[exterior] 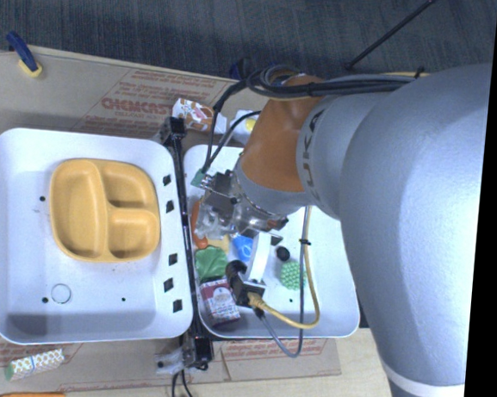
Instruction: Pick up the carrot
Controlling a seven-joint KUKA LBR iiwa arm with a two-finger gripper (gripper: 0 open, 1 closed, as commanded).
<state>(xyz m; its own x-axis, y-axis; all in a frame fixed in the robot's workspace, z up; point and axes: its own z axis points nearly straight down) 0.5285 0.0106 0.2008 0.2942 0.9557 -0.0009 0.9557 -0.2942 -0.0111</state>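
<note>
At the near edge of the right bin [329, 317], a dark red packet [219, 303] is lying beside green items [210, 260]. Further in, the pincer [217, 212] is hanging right over the clutter, presumably going for the carrot [196, 219], an orange sliver by the bin's left wall. The left bin [13, 216] is holding a yellow tray [105, 208].

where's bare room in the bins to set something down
Left bin: bare floor along the near edge below the yellow divided tray, plus a strip to the tray's left. Right bin: crowded under the arm with a green item, a small packet and cable.
</note>
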